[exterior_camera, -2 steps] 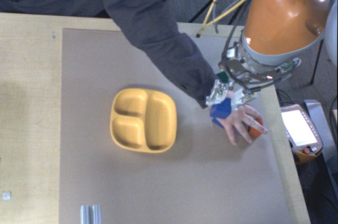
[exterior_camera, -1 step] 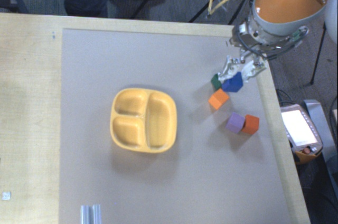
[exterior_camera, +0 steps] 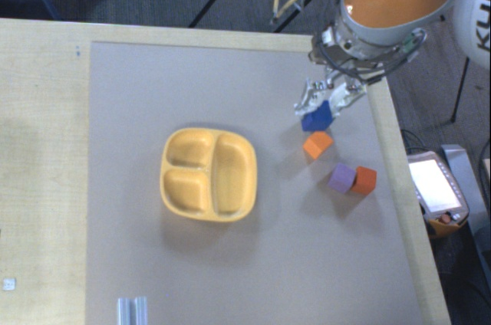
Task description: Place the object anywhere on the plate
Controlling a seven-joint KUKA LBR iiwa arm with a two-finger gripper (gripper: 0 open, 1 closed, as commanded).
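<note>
Gripper point(exterior_camera: 321, 107) at blue block point(exterior_camera: 317, 119), far right; we cannot tell finger state. We confirm grip, lift clear of orange block point(exterior_camera: 317, 144), carry left to plate point(exterior_camera: 209, 173).

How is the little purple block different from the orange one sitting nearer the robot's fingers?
The purple block sits lower right in the view, touching a red-orange block; the orange block stands alone, just below the blue block at the gripper. The purple block is farther from the yellow plate than the orange block. Both are small cubes of similar size, resting on the grey surface, off the plate.
</note>
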